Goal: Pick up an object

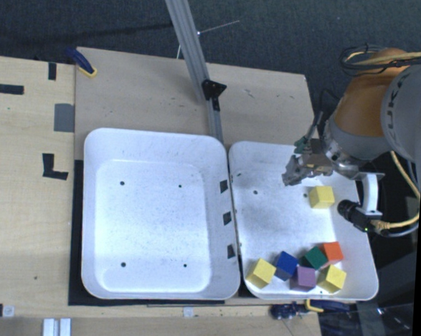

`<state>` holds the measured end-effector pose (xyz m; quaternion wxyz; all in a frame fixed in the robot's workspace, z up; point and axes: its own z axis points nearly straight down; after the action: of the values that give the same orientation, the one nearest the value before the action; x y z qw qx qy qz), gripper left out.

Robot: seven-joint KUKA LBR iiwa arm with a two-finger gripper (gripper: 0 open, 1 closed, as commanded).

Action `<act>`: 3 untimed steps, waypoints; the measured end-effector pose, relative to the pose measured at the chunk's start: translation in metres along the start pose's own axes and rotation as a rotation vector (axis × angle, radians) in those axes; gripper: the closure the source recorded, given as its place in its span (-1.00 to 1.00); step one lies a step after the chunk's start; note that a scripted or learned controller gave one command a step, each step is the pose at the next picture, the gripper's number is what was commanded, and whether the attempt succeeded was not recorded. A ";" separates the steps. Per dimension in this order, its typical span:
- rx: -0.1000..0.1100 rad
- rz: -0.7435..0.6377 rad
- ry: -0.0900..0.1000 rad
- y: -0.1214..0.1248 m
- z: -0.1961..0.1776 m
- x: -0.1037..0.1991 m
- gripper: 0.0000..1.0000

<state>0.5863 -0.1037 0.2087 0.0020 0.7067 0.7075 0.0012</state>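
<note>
We see the arm (377, 103) over the right bin (264, 218), its gripper (299, 171) hanging just left of a lone yellow block (321, 196); we cannot tell its grip. Six more blocks (300, 269) cluster at the bin's near edge.

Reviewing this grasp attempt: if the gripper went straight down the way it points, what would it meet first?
Most likely the bare floor of the right bin. The gripper hangs just left of the lone yellow cube, apparently missing it, though depth is unclear.
</note>
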 end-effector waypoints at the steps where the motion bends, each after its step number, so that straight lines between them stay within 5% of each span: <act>1: 0.001 -0.001 0.001 0.001 -0.040 0.000 1.00; 3: 0.006 -0.007 0.003 0.012 -0.036 0.110 1.00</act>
<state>0.5984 0.0066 0.2447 -0.0011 0.7044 0.7098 -0.0001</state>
